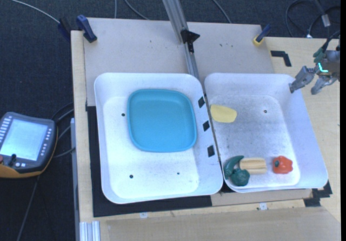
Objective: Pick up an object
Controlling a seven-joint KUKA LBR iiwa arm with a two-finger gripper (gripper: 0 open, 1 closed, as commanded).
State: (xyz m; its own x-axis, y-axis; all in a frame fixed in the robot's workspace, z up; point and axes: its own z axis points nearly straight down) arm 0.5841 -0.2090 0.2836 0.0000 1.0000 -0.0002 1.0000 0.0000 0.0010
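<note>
The right bin (303, 126) holds a yellow lemon-like piece (223, 114) near its left wall. Along its front edge lie a dark green vegetable (237, 172), a tan bread-like stick (253, 165) and a red pepper (281, 165). My gripper (309, 81) hangs at the far right, over the bin's back right corner, well away from all the objects. Its two fingers (299, 81) are spread apart with nothing between them.
The left bin (108, 126) carries a blue square plate (161, 120). A metal pole (172, 2) slants down between the bins from the back. Blue and yellow clamps (86, 27) hold the board. A teach pendant (24, 142) lies off the bench at the left.
</note>
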